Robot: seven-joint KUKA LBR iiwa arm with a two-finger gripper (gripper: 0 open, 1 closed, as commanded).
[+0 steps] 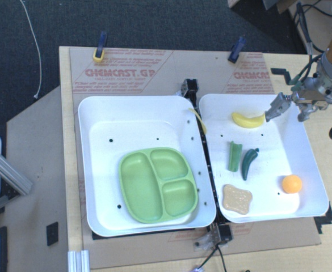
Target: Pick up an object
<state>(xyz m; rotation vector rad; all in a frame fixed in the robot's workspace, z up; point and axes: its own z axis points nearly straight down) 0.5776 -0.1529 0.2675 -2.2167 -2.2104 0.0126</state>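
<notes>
Toast [237, 199] near edge | gripper [290, 107] spread, beside banana [248, 120]

Camera view: single fixed camera, mounted above the bench [69, 152], looking down at a slant. Frame takes in both white bins, left bin [92, 152] and right bin [307, 152], side by side, with dark floor [154, 16] at the far edge. Moderate distance; whole bench top visible.

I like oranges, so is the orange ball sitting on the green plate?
No, the orange ball lies in the right bin, while the green plate sits in the left bin.
</notes>
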